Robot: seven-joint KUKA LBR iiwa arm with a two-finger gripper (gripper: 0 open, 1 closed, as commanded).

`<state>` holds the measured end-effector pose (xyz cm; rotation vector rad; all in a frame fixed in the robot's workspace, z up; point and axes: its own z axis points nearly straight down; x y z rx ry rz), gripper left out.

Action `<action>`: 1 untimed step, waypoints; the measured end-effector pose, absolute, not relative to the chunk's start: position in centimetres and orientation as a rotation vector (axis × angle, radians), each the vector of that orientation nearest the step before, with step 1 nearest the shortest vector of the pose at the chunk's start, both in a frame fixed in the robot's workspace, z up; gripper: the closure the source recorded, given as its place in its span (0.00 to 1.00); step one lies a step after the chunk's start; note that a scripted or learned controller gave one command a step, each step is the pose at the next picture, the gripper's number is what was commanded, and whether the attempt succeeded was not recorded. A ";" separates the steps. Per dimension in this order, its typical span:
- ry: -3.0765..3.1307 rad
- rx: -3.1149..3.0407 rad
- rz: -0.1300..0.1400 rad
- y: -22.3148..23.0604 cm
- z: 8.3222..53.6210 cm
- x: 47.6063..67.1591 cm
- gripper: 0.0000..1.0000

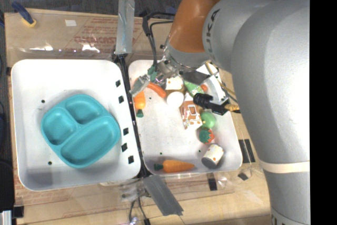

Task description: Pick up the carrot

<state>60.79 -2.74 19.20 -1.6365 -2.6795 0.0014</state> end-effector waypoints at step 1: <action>-2.452 -1.955 0.007 -10.5 10.0 60.1 0.00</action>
